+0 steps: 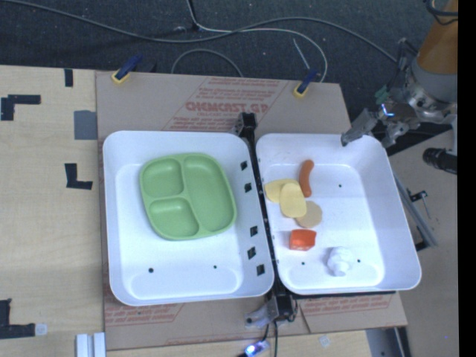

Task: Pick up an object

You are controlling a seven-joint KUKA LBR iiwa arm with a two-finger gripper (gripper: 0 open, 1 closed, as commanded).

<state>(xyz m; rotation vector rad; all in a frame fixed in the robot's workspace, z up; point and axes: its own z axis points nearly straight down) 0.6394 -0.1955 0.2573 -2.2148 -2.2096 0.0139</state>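
Two white bins side by side, the left bin carrying one green divided plate, the right bin carrying five pieces: one orange sausage, two yellow slices, one red-orange chunk, one white lump.

Right bin's cluster – orange sausage, yellow slices, tan disc, red-orange piece, white lump apart

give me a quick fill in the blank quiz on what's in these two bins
1. The green plastic divided plate lies in the ____ bin.
2. That plate has ____ compartments.
3. The orange-red sausage-shaped toy lies in the ____ white bin.
4. The tool sits at that bin's ____ right corner.

Missing words: left; three; right; far
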